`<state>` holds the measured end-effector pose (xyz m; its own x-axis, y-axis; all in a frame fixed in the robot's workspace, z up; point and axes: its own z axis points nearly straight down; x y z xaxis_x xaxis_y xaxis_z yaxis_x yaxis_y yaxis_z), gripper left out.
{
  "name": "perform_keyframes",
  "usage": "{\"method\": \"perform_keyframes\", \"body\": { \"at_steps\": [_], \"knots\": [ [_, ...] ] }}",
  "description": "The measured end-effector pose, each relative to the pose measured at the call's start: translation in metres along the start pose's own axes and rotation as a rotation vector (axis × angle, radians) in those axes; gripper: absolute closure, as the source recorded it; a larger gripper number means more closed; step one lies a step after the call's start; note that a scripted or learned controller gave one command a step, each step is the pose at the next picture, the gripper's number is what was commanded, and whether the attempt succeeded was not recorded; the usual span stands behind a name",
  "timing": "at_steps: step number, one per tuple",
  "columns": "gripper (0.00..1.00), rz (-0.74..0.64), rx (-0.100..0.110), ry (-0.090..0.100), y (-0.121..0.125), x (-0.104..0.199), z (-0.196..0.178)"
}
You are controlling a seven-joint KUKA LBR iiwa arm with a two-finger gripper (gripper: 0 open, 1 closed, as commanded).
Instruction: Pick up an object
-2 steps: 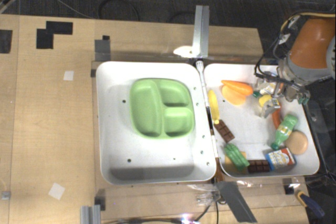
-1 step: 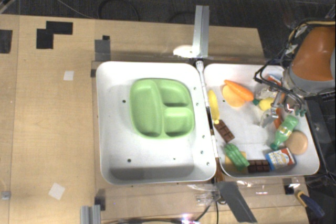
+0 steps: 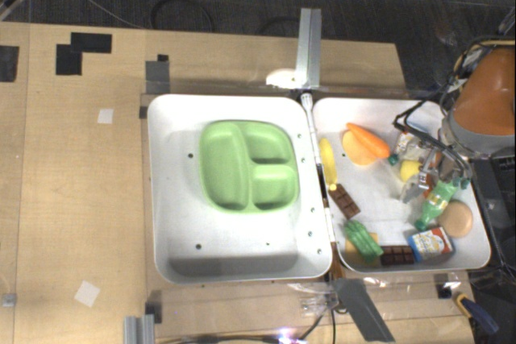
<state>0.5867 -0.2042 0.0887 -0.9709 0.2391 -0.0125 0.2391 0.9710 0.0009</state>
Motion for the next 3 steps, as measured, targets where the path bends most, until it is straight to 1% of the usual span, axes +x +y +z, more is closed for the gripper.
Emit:
{"method": "perform_keyframes", "body": {
  "at_steps": [1,2,3],
  "knots": [
    [0.0,0.161,0.001,-0.001,0.006,0.014,-0.001],
    [0.0,0.228,0.0,-0.003,0.005,0.035,-0.001],
    [0.0,0.275,0.0,-0.005,-0.004,0.064,-0.002]
  ]
}}
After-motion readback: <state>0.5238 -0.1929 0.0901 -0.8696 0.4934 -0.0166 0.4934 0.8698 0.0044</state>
